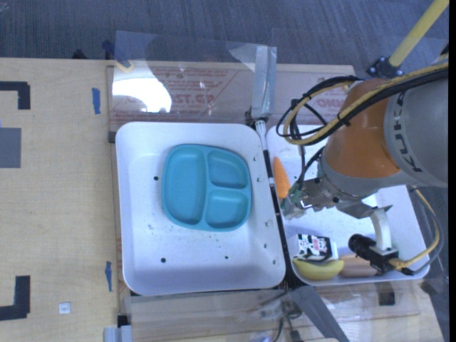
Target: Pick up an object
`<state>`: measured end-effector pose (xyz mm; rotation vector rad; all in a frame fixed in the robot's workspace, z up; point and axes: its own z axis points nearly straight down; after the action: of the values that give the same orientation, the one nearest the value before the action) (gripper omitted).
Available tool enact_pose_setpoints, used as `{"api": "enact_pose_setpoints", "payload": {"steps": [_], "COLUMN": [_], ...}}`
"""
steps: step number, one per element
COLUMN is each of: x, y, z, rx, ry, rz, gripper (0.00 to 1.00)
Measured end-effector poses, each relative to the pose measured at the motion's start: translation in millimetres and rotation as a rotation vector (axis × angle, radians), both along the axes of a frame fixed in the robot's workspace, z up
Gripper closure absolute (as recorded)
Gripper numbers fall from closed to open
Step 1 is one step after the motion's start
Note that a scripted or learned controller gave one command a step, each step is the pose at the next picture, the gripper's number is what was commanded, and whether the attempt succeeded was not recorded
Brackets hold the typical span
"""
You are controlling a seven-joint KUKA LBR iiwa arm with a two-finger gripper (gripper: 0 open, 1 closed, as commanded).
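The gripper [294,204] hangs low over the left side of the right bin [415,216], close against the wall shared with the left bin [135,191]. Just beside it, on the far side, an orange carrot-shaped piece [281,179] lies along that wall. The view does not show whether the two are touching, nor whether the gripper is released or clenched, as the wrist hides its tips.

This looks like the approach or closing step of a pick, with the orange piece the likely target and nothing visibly held.

Nearer in the same bin lie a black-and-white patterned piece [314,246] and a yellow banana-shaped piece [318,268]. A blue divided plate [206,187] sits alone in the left bin.

The next move calls for centring on the orange piece, which lies tight to the wall, then closing and lifting straight up.
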<state>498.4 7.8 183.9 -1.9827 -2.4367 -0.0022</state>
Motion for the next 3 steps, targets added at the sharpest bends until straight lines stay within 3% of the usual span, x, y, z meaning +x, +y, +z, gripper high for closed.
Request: {"api": "enact_pose_setpoints", "payload": {"steps": [1,2,3], "x": [37,34,47], "y": [29,9,7], "z": [0,105,73], "rx": [-0.001,-0.001,-0.002], "ry": [0.000,-0.008,0.005], "rz": [-0.153,0.001,-0.335], "gripper": [1.00,1.00,1.00]}}
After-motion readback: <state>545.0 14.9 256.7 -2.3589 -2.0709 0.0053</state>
